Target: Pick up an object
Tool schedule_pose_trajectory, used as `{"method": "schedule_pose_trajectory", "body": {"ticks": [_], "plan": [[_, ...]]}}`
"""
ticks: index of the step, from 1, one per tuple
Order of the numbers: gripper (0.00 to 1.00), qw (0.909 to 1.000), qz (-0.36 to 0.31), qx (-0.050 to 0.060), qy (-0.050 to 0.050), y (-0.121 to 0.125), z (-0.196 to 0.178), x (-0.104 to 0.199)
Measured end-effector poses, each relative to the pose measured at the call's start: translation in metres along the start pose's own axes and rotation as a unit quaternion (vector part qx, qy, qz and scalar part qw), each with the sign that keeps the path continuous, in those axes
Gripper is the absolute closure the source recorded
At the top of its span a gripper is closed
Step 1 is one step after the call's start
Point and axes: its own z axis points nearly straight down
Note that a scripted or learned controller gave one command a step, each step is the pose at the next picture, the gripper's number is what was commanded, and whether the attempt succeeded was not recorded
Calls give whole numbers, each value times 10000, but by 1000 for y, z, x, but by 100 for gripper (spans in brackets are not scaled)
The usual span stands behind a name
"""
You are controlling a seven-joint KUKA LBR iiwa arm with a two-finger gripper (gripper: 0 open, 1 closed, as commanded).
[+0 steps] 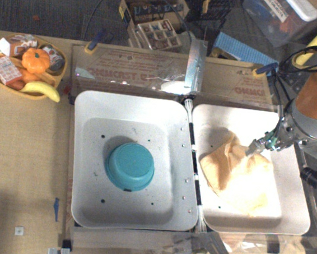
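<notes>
Crumpled tan cloth (230,168) (right bin)

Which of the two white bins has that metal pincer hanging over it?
The right-hand bin, holding the crumpled tan cloth. The pincer sits at the cloth's upper edge. The left bin holds a teal bowl.

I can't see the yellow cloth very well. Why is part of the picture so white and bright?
In the camera view, glare washes out the right bin, so the cloth fades into white along its lower right side; the left bin is lit more evenly, and the teal bowl looks crisp with a small dark shadow under its front; the gripper by the cloth looks a bit blurry.
</notes>
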Motion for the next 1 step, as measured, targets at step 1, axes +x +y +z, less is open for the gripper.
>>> {"method": "schedule_pose_trajectory", "body": {"ticks": [1], "plan": [[100,9992,407,-6,-10,-24,-50,-4]]}}
